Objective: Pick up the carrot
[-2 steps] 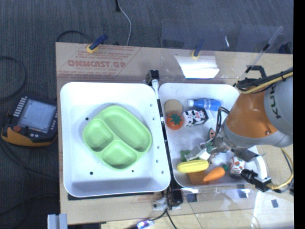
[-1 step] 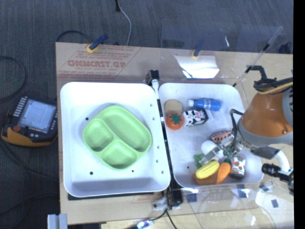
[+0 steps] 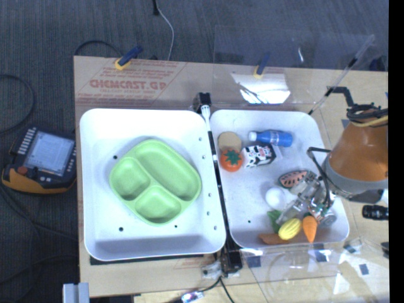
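Right bin point(image 3: 328, 144) — carrot point(image 3: 309, 228) upright, tip toward camera — jaws' point(image 3: 314, 201) state unclear.

Both white bins point(image 3: 95, 169) look like smooth, slightly glossy plastic, as does the matt-green divided plate point(image 3: 154, 180). The desk point(image 3: 126, 84) top is dull brown cardboard. The carrot point(image 3: 309, 228) looks smooth, shiny plastic; the end effector point(image 3: 314, 197) bare metal.

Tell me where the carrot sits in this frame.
The carrot lies in the right bin, near its front right corner, just right of a yellow lemon-like toy and directly below the gripper.
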`<action>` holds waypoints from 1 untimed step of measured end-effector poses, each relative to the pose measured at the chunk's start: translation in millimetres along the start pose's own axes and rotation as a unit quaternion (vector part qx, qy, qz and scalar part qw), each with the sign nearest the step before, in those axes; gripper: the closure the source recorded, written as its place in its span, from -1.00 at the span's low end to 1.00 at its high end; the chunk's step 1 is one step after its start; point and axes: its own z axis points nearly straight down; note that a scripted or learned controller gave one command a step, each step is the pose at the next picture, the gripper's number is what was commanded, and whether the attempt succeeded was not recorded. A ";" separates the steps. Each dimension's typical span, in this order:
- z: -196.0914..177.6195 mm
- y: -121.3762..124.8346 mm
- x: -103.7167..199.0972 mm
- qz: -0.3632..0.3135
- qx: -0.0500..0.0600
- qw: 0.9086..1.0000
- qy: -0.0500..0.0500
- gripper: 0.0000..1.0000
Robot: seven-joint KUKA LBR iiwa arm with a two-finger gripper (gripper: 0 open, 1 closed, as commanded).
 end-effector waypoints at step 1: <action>-0.5 12.7 5.7 -0.173 0.001 0.985 -0.006 -1.00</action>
